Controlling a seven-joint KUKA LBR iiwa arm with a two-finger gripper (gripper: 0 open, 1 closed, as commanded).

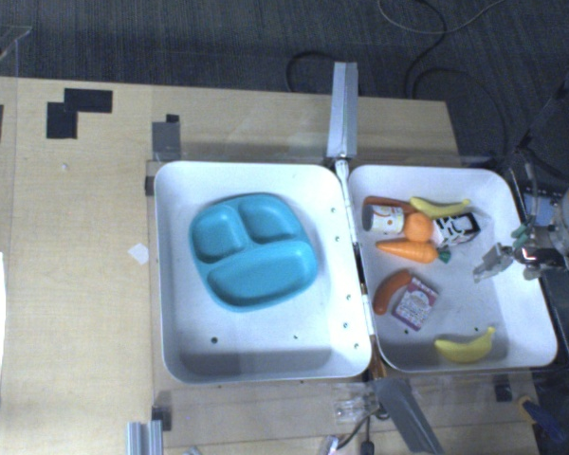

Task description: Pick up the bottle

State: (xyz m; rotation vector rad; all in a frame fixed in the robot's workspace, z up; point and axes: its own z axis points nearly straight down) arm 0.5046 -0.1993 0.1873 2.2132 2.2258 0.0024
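Right bin (522,344): bottle (386,217) with white label, lettering unreadable, is laid beside carrot (408,250); hand (503,259) is seen spread, holding nothing.

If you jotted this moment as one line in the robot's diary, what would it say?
task: pick up bottle | gripper: over right bin's right side, holding nothing | bottle: lying at bin's upper left, beside carrot | left bin: blue tray

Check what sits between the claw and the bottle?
In the camera view, the black-and-white packet and the tip of the upper banana lie between the claw and the bottle; the rest is bare bin floor.
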